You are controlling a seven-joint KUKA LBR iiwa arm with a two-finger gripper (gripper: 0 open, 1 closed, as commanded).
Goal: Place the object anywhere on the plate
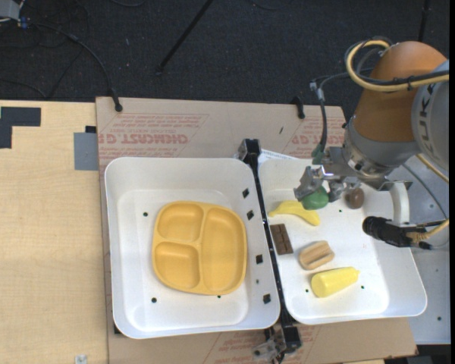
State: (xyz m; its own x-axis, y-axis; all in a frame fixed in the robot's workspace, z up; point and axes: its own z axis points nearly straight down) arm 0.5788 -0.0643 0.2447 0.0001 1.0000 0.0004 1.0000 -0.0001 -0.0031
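A: What is seen on the left side?
B: A yellow plate (pixel 200 247) with three compartments is seen lying flat in the left bin (pixel 129 309). Nothing is carried on it.

A: And the right bin (pixel 398 298)?
B: From left: a brown chocolate-bar piece (pixel 280 239) beside the divider, a yellow banana (pixel 296 213) above it, a tan bread-like piece (pixel 315 255), and a yellow block (pixel 334 281) nearest the front edge.

A: Pincer state?
B: The gripper (pixel 315 190) is positioned low over the right bin's rear, just above the banana's right end. A green object (pixel 315 199) is seen right at its tips. Whether it is clamped cannot be told; the opening is hidden by the wrist. A small brown round thing (pixel 354 197) is located just to the right.
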